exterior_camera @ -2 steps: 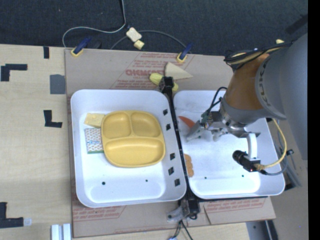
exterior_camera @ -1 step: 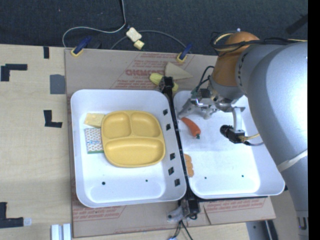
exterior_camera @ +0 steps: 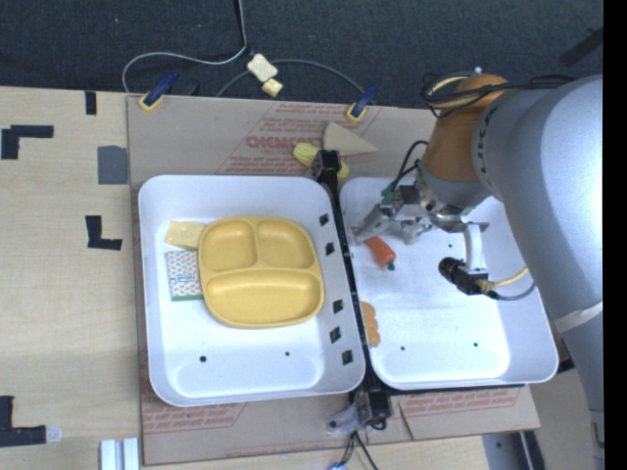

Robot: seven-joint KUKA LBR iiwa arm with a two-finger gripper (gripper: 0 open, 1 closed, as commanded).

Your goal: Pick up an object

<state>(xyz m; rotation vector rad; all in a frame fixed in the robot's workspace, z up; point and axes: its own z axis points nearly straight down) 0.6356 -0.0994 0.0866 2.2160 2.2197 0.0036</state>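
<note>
Your hand (exterior_camera: 377,225) hangs low over the right bin (exterior_camera: 509,365), just above the small orange piece (exterior_camera: 381,253); I cannot tell its state. So near the bin's left wall, you risk nudging the piece away.

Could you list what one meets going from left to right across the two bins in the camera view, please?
Patterned sponge → yellow divided plate → divider between the bins → orange object → gripper → black fitting on the arm.
</note>
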